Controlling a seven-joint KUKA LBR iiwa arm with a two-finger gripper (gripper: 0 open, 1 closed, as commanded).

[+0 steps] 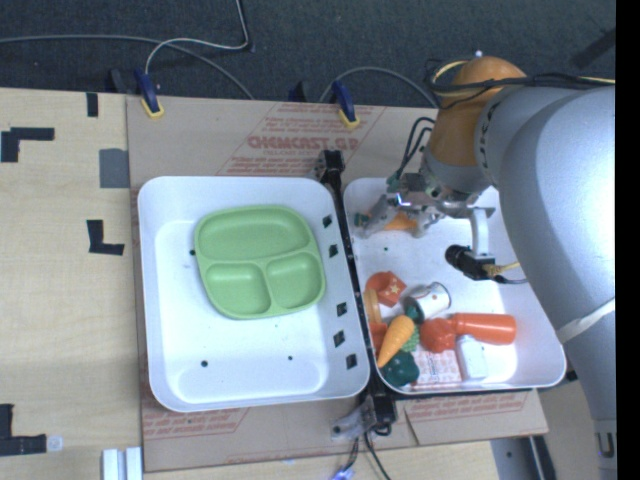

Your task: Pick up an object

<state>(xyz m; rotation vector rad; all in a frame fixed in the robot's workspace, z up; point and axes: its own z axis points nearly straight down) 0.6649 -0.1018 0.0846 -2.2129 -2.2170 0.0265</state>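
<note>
Gripper (392, 211): low at the far end of the right bin (520, 373); grip state cannot be told.
Nearest object: small orange item (403, 223) just beside it.
Other objects: toy carrot (396, 336), orange bottle (478, 327), clustered at the near end.
Risk: a grab may miss or nudge the orange item against the bin wall.
Left bin (165, 268): holds a green divided plate (260, 261).

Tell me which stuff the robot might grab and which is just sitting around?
For the job:
- claw, down in the right bin
- toy carrot
- orange-red bottle
- small orange thing by the claw

Just lying about:
- green divided plate in the left bin
- blue clamps
- cables
</note>
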